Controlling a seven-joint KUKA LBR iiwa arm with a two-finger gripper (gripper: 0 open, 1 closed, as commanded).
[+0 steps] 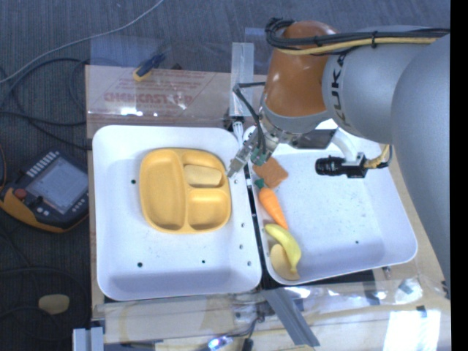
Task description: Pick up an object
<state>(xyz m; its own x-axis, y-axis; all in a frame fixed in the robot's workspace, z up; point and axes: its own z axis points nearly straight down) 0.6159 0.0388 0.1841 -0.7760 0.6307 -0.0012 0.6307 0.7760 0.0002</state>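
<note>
Orange and tapered, a carrot (pixel 273 205) lies in the right bin (pixel 351 225), close against that bin's left wall near the middle of the frame. Just above its thick end sits a brown square block (pixel 273 172), tilted like a diamond. Below the carrot's tip a yellow banana (pixel 285 248) curves down into the bin's lower left corner.

The gripper (pixel 248 154) hangs over the seam between the two bins, just left of the brown block and above the carrot. Its tip is small and partly blurred against the white rims, so I cannot tell how far apart it stands, and nothing can be made out in its hold. Above it the arm (pixel 344 72) shows an orange band and a grey shell with part of the letters "KUKA" running down it at the upper right of the frame. A small black cylinder (pixel 338 167) juts out beside the wrist.

The left bin (pixel 117 254) carries a yellow divided tray (pixel 184 189), with a paler yellow block (pixel 202 175) in its upper right compartment.

Beyond the left bin, at the upper left, a brown cardboard sheet (pixel 157 90) bears faded red writing, too faint to read, with a blue and yellow clip (pixel 148 65) at its top edge. At the far left edge lies a handheld control pad (pixel 45 189) on dark carpet.
</note>
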